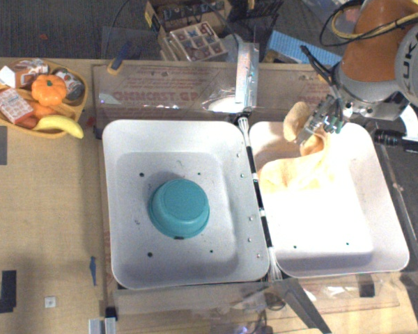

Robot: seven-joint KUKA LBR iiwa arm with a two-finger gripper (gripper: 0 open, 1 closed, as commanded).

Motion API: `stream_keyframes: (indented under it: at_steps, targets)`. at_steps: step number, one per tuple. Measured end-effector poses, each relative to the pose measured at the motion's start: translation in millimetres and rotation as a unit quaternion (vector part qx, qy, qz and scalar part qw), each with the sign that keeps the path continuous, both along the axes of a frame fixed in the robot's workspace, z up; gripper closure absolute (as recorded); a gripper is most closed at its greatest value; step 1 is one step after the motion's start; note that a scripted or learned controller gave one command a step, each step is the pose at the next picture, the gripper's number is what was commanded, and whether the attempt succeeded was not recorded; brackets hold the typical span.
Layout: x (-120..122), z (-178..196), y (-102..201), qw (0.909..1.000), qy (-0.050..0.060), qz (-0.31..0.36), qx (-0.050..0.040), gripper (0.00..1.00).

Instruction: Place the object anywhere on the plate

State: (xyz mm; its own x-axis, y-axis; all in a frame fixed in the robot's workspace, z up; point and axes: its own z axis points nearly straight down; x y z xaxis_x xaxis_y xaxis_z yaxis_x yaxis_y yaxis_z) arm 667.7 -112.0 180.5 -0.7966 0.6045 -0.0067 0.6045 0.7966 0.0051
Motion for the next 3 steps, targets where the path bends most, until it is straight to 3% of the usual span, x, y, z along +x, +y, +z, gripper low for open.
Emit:
stream_keyframes:
  at_steps: [1, 2, 3]
  targets:
    - [1.3, 46.4, -2.3, 1.0, 0.0, -0.002, -0.0002, 1.0]
    - [-16.2, 39.7, 48.3, 0.9805, 0.002, 0.196, -0.0007, 1.0]
    - [-35.0, 39.9, 102.6, 0.9482, 0.002, 0.318, -0.0012, 1.0]
